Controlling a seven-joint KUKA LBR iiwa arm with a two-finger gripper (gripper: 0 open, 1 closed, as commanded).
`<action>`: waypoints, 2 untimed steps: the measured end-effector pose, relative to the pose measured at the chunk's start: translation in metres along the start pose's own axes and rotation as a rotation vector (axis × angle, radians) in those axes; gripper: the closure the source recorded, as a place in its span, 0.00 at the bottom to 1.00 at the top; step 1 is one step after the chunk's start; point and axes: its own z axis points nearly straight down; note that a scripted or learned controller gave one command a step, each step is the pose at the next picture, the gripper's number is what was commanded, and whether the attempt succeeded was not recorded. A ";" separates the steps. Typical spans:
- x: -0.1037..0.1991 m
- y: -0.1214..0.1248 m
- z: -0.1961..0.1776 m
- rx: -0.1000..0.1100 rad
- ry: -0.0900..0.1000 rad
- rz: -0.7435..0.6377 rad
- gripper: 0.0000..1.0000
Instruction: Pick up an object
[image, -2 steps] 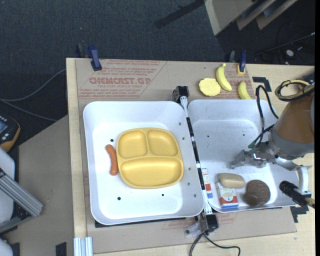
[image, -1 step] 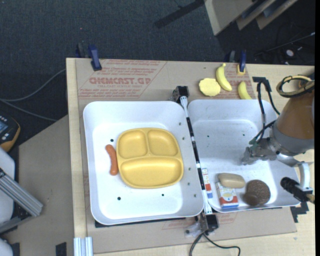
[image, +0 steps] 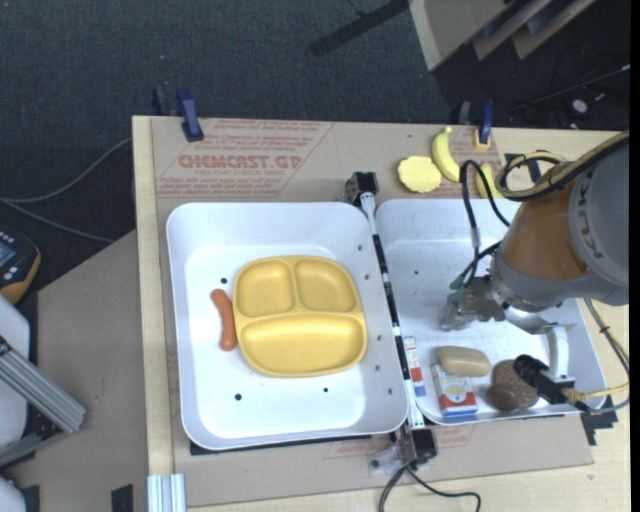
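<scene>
Over right bin (image: 420, 230) floor, gripper (image: 462, 310) above bread roll (image: 462, 360).

The bench board (image: 240, 160) reads "CHEMCAST GP" in red print.

Arm (image: 585, 235) cut off by right edge, covers much of right bin's (image: 420, 235) floor and far wall. Gripper (image: 462, 310) small and dark against bin; grasp state unreadable. Small carton (image: 457, 393) print too tiny to read. Dark lump (image: 512, 388) near front wall, possibly a toy; identity unclear. Bench (image: 150, 300) clipped at bottom.
</scene>
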 end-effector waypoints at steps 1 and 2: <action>-0.004 -0.001 -0.001 -0.001 -0.003 0.006 0.00; -0.091 0.044 -0.002 -0.007 -0.010 0.011 0.00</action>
